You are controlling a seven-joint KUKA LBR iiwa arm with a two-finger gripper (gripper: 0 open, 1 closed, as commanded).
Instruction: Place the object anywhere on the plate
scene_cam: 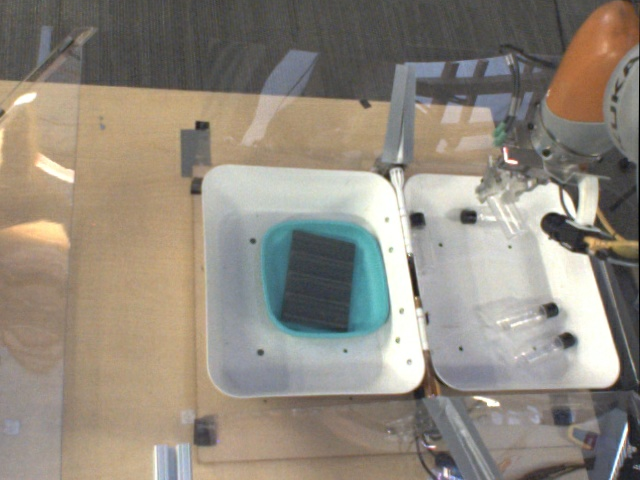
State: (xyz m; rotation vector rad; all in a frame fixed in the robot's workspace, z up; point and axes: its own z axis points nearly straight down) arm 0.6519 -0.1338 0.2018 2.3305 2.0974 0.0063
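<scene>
— What is the tool doing?

— The gripper (503, 190) hangs over the far part of the right bin (590, 308), below the arm's (615, 118) orange band (590, 63) at the right edge of the view. Its lower parts are pale and glassy against the white bin floor, so I cannot tell whether it is released or clenched. I see nothing gripped in it, and whether it touches the bin floor I cannot say.

— And the object?

— A dark ribbed block (318, 280) lies flat on the teal plate (372, 268), about at the plate's middle and well apart from the gripper. It is a rectangle; its long axis runs from the near side to the far side of the bench (120, 268), with the far end leaning a little to the right. The ribs run across its short way.

— What do the bins hold?

— The left bin (228, 268) holds the plate, which sits near its centre, with the block on it. The right bin holds two clear tubes (520, 316) with dark caps (hard to make out, being see-through), lying near its near right corner, one just beside the other, caps toward the right.
</scene>
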